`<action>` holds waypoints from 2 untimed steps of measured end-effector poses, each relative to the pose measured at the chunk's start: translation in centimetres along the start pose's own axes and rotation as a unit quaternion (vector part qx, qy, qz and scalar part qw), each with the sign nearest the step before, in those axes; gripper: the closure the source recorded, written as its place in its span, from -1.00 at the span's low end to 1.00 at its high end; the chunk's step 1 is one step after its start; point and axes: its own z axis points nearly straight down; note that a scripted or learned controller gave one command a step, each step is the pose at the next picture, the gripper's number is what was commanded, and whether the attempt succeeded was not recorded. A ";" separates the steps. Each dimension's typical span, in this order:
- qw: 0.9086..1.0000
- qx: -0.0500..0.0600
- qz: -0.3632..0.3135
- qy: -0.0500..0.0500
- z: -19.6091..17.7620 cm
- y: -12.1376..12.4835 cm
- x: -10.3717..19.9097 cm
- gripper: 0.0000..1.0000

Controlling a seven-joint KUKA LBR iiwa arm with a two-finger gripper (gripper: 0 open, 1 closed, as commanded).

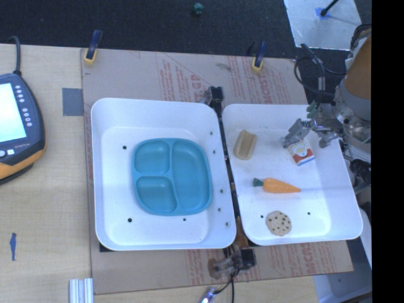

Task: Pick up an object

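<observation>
In the right bin [328, 229] a cookie [278, 222] lies nearest, then a toy carrot [280, 185], a tan bread piece [245, 144] and a small red-and-white carton [303, 154], over which the gripper [309, 133] hovers with fingers spread, beside the left bin [107, 169] holding a blue plate [172, 176].

— What do we see in the left bin [107, 169]?
— A divided plate [172, 175]. In the right bin [341, 226]: bread [245, 144], a carrot [279, 185] before it, a cookie [278, 223] nearest, perhaps a carton [303, 154] right.
</observation>
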 end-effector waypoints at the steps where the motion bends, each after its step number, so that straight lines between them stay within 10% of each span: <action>1: 1.000 0.000 0.000 0.000 5.7 -2.8 3.5 -1.00; 2: 1.000 -0.001 -0.001 -0.001 14.6 3.3 3.4 -1.00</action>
